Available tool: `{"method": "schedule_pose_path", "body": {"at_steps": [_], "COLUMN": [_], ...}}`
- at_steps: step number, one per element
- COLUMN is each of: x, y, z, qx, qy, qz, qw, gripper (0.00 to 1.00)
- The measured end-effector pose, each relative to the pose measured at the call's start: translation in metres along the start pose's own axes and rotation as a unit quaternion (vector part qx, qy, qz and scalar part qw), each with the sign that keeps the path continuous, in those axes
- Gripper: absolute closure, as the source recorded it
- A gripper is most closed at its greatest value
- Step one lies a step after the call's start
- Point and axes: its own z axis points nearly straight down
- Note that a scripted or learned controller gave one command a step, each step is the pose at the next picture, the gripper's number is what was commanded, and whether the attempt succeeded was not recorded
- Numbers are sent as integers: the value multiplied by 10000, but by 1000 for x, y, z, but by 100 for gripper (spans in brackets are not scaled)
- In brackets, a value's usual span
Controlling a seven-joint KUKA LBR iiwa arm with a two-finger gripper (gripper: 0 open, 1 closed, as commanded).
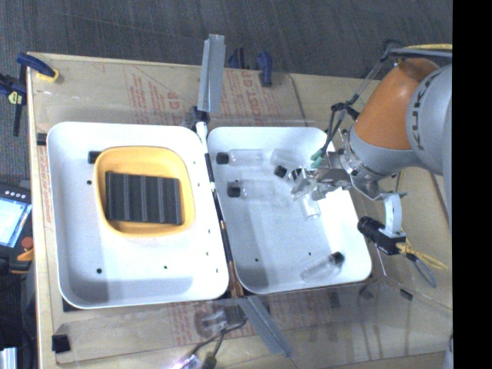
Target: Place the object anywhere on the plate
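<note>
A yellow plate [143,160] with a dark ridged insert [144,197] lies in the left bin [69,260]. Several clear bottles with black caps lie in the right bin [261,275]: one at the back left [247,159], one just in front of it [254,191], and one at the front right [321,266]. My gripper [307,187] hangs over the right bin's back right part. A clear bottle [310,207] sits right at its tip, and I cannot make out whether it is gripped. A black cap [280,171] shows just left of the gripper.
The two bins meet along a narrow divider [217,214]. The arm's orange band [388,110] and grey body stand over the right bin's right rim. Clamps [38,66] and a metal bar [211,75] sit at the bench's back edge.
</note>
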Motion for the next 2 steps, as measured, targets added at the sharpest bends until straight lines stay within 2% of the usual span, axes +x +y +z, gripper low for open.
{"method": "schedule_pose_path", "body": {"at_steps": [1,2], "x": [69,148], "y": [33,53], "z": [-26,-5], "qx": [4,15], "qy": [8,9], "qz": [-472,-1514], "qw": [9989,9885], "gripper": [100,100]}}
